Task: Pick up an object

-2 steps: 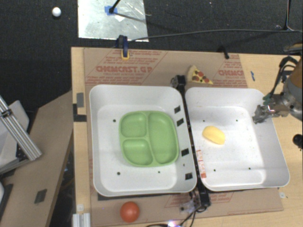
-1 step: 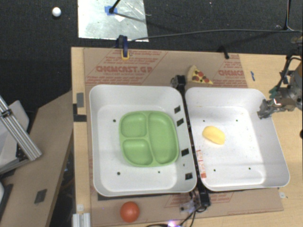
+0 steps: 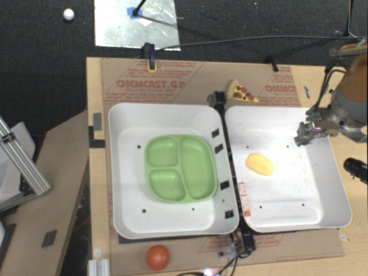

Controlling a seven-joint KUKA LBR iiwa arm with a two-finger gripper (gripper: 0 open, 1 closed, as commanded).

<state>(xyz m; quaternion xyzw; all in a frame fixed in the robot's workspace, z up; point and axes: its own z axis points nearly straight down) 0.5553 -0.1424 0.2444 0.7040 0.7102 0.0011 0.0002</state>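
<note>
A yellow oval object point(image 3: 260, 164) lies in the right white bin point(image 3: 322, 211), left of its middle. A green divided plate point(image 3: 180, 168) rests in the left white bin point(image 3: 123, 154). My gripper point(image 3: 303, 135) hangs over the right bin's far right edge, well to the right of the yellow object and apart from it. Nothing shows between its fingers.
A toy pizza slice point(image 3: 242, 92) lies on the board behind the bins. A red-orange ball point(image 3: 157, 257) sits on the board in front of the left bin. An aluminium frame piece point(image 3: 20, 160) stands at the far left.
</note>
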